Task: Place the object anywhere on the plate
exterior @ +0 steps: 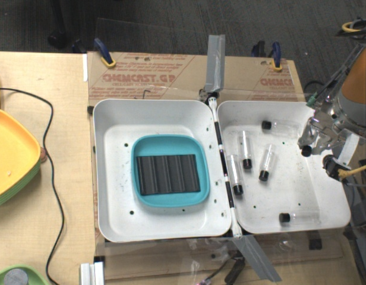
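a robotics lab: clamped cardboard (pixel 141 76), white bins (pixel 106 159), office carpet (pixel 171 10).

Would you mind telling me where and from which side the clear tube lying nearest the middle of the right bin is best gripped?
Probably at mid-length on the clear barrel of the tube, coming straight down from above. It lies flat and slightly slanted on the right bin floor, black cap at its lower end, apart from its neighbouring tube. The fingers should close across its narrow width, square to its long axis.

The arm (pixel 352 94) reaches in from the right, its end effector (pixel 306 149) angled down-left.
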{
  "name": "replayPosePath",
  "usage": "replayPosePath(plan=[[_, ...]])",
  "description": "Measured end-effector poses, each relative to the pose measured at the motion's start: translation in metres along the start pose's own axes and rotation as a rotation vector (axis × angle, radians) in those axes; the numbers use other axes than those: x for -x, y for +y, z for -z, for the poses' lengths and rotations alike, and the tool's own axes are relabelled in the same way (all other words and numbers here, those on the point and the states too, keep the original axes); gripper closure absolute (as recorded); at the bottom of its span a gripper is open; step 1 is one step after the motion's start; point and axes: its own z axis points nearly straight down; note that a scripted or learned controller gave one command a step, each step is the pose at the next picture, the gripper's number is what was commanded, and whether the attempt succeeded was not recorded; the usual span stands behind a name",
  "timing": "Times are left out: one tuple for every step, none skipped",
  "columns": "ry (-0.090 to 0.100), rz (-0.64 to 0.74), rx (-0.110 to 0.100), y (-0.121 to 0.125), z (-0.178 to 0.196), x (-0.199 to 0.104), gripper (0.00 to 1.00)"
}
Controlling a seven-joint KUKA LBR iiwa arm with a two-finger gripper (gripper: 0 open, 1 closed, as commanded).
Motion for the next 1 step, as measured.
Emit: replayPosePath(plan=[[0.000, -0.001, 0.000, 0.0001, 0.0001, 0.0001, 0.00]])
